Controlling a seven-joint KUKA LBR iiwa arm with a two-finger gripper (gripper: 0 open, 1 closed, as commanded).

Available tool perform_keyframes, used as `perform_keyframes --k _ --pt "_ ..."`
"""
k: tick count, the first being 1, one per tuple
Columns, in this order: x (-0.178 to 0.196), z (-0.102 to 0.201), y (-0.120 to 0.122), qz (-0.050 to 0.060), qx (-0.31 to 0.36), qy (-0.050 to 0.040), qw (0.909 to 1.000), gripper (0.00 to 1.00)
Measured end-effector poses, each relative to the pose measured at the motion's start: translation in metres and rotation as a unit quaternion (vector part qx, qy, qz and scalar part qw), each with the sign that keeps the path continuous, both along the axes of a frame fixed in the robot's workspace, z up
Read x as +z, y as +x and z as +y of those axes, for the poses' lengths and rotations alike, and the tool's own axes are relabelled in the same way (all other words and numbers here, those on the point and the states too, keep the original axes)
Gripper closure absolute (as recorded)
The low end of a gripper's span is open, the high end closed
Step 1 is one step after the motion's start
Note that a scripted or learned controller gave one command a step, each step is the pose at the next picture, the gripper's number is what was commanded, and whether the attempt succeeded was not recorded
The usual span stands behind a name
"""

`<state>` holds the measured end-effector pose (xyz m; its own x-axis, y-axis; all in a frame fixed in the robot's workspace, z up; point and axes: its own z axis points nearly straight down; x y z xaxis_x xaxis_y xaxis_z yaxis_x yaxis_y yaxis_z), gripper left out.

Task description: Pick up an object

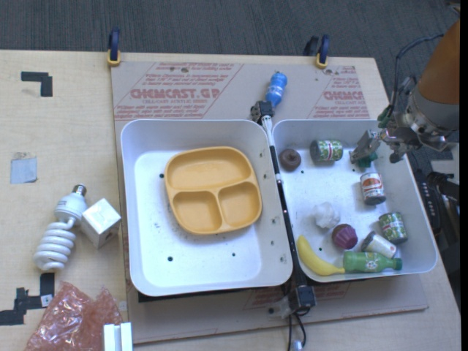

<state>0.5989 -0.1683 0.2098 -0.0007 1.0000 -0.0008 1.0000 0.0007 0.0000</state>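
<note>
Grey arm [439, 86] above right bin [424, 218].

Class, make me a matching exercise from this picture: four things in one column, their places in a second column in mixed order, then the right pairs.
Things:
1. tray
2. banana
3. bulb
4. blue bottle

Places:
A. on the bench, left of both bins
B. in the left bin
C. on the board behind the bins
D. near front edge of the right bin

Pairs: 1-B, 2-D, 3-A, 4-C
</note>
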Motion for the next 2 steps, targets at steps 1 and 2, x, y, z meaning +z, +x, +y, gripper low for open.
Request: perform_keyframes --k 1,2 --pt "-0.117 0.027 -0.049 0.0 -0.001 0.0003 1.0 0.0" --pt "-0.117 0.076 -0.009 0.0 0.0 0.0002 1.0 0.0"
